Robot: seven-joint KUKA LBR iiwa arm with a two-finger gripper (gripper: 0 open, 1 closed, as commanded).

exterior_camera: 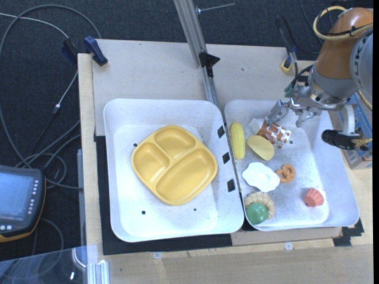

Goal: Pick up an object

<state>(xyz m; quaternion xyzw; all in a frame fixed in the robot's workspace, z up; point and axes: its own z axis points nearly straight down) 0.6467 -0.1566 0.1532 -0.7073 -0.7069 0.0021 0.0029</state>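
Observation:
In the right bin [331, 176] lie several toy foods: a yellow corn cob [237, 139], a yellow wedge [260, 147], a red-and-white patterned packet [276, 134], a flat white piece [260, 176], a small orange pretzel [286, 173], a red piece [314, 197] and a green-and-tan item [259, 207]. My gripper [291, 113] hovers over the back of this bin, open, its fingers spread with nothing between them. The patterned packet sits just below and left of the left fingertip [277, 110].
The left bin [118, 158] holds a yellow divided plate [174, 164]. A metal post [195, 34] rises slanting from between the bins at the back. A blue clamp [95, 49] sits on the bench's far left corner.

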